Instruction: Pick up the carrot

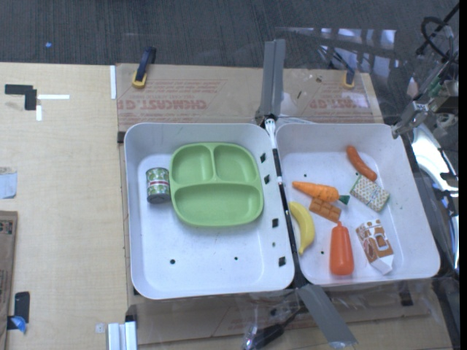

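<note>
- We see the small orange toy carrot [317,191] in the middle of the right white bin [423,217], touching a brown waffle block [325,210].
- A yellow banana [303,226] lies just left.

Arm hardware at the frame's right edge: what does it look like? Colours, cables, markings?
A small part of the arm is in frame: shiny silver-grey metal with bright reflections. Above it sits a pale grey bracket-like piece, and thin black cables loop near the top right corner. The view is too blurred to read any markings.
</note>
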`<state>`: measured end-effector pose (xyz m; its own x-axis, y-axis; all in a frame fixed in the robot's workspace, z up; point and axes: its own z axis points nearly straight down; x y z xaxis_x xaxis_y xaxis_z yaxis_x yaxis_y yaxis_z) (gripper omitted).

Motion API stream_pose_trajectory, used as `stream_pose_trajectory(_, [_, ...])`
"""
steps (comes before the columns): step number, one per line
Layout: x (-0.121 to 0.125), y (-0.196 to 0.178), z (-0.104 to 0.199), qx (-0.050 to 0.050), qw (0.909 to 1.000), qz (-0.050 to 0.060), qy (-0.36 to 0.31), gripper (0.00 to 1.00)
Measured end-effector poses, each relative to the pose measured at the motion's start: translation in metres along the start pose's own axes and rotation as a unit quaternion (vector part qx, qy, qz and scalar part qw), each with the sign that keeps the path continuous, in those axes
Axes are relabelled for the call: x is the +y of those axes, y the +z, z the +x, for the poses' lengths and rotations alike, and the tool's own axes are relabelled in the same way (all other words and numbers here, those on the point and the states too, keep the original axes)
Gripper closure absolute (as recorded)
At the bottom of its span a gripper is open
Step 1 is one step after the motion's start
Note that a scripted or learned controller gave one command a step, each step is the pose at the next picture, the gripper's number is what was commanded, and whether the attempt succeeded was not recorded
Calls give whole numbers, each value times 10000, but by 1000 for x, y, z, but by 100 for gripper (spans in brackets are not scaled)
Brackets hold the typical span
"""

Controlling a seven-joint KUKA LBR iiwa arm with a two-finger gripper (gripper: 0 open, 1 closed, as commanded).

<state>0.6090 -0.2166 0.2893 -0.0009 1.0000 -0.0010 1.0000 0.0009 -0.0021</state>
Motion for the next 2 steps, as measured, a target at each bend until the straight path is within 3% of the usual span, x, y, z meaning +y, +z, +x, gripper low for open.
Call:
stream_pose_trajectory(1, [-4,107,88,2,9948,-1,-1021,0])
stream_pose_trajectory(2, [51,61,126,-6,9818,-19,-1901,0])
